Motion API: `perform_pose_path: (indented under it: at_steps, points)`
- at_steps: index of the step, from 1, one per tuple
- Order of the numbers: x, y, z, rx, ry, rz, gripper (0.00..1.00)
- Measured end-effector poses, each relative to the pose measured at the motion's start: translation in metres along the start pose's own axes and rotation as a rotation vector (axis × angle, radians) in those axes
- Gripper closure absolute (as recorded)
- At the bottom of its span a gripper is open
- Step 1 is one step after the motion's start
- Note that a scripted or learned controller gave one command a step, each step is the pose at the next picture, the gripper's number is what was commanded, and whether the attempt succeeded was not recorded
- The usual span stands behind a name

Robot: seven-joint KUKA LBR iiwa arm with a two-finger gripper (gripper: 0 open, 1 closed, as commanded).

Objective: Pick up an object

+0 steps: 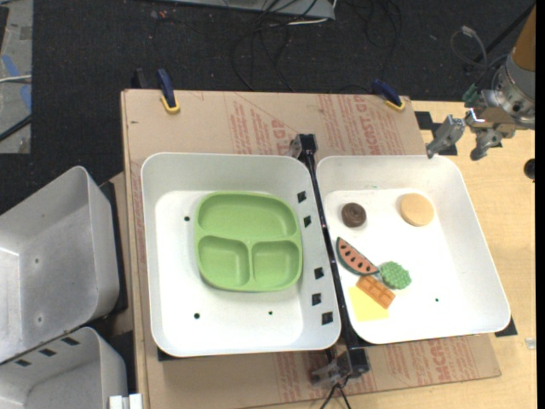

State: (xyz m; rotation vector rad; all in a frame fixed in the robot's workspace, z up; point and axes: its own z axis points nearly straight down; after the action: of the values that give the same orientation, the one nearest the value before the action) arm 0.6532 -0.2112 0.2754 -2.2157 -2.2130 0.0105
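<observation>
The pincer [465, 137] hangs above the far right corner of the desk [255, 113], just past the far edge of the right bin [477, 254]. Its two fingers are spread apart and nothing is between them.

The toys all lie in the right bin, closer to us than the pincer. A tan round cookie [416, 210] is the nearest toy to the pincer, by the bin's far side. A brown donut [353, 215] sits beside it, toward the middle wall. A watermelon slice [355, 257] lies by that wall. Next to it is a green bumpy ball [394, 274], touching an orange block [375, 292], which lies on a yellow piece [367, 308].

A green plate [249, 241] with three parts lies in the left bin [170, 254], well apart from the pincer.
</observation>
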Motion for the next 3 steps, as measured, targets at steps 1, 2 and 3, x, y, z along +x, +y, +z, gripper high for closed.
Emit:
perform_pose_path:
  at_steps: [1, 2, 3]
  points:
    - [0.001, 0.002, -0.008, -0.012, -0.003, -0.003, 0.0]
    - [0.007, -0.004, 0.04, -0.008, -0.002, -0.001, 0.0]
    - [0.007, -0.014, 0.093, -0.006, -0.001, 0.0, 0.0]
